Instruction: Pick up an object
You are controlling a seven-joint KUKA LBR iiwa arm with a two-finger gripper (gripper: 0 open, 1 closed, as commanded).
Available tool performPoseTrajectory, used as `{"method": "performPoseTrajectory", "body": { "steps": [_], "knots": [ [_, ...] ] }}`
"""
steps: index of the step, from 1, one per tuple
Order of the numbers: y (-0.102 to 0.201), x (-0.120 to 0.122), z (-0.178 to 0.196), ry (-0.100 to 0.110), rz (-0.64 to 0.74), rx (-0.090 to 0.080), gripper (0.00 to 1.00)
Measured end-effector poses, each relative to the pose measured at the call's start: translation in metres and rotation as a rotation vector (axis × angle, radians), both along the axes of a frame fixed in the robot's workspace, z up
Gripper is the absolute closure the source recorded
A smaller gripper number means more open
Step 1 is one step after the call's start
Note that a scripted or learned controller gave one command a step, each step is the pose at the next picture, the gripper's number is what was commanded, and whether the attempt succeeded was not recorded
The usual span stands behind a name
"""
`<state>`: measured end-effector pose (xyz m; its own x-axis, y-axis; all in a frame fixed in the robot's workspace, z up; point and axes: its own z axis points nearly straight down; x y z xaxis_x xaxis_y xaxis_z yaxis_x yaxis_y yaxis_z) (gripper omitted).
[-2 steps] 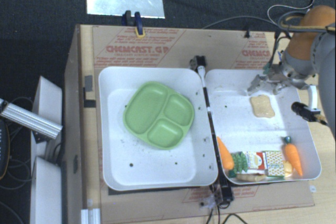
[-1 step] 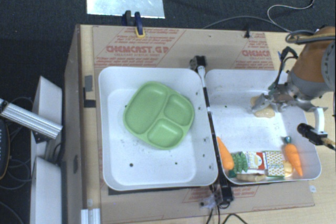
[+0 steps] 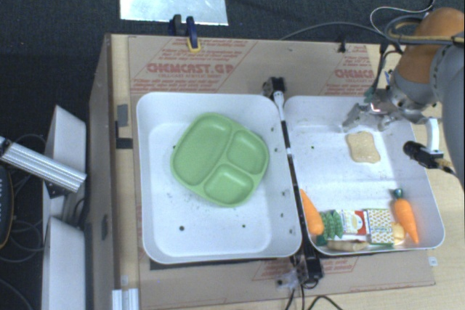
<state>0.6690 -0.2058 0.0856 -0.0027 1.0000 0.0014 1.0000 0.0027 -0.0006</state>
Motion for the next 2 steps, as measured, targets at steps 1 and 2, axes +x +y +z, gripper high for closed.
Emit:
{"method": "performPoseTrajectory", "body": {
  "steps": [1,2],
  "knots": [
    [-0.001,-0.086,-0.001,-0.001,-0.001,-0.002,0.00],
    [0.000,0.000,0.000,-0.001,0.000,0.000,0.00]
  ]
}}
